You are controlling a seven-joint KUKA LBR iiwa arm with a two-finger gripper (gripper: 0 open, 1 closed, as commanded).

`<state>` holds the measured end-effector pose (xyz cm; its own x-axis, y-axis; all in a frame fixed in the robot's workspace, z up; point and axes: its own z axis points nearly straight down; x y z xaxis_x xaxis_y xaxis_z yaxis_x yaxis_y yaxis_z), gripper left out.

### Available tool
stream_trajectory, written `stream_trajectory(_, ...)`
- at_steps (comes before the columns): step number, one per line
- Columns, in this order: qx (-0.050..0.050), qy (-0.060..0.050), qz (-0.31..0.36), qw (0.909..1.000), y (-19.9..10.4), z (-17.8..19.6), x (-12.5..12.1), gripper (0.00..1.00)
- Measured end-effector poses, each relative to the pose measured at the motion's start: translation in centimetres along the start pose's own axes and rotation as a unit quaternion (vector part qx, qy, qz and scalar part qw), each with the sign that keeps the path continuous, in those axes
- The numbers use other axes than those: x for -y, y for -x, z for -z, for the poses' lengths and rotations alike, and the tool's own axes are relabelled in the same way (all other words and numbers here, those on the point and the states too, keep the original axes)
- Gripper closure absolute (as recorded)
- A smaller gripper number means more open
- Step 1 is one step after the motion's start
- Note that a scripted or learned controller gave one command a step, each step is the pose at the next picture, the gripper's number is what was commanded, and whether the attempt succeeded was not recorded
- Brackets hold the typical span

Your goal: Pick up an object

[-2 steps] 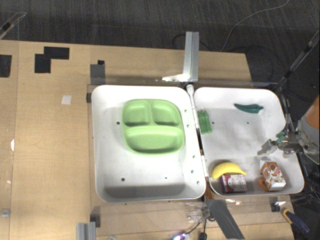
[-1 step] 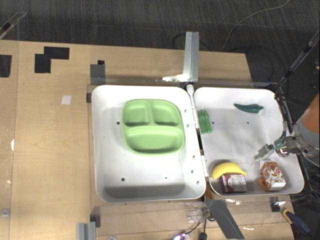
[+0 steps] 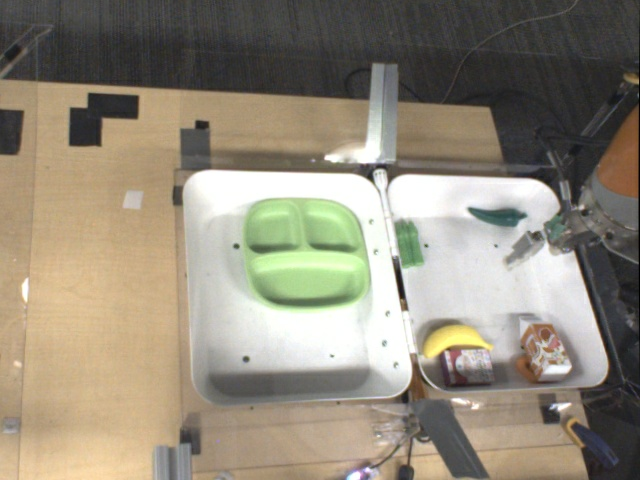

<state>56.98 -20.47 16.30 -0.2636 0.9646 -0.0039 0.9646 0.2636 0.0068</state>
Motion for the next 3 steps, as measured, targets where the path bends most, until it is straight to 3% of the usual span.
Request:
stream_trajectory(1,-0.001,-0.001,0.083,0.9965,-2.0,-0.2,7.9,0.00)
stream_trajectory(2,0.000,-0.001,-0.023,0.9997,-1.7,2.1,6.6,0.00)
stream_trajectory(3,-0.001,-0.002,-0.012,0.9999,-2.1,-4.4,7.8,0.00)
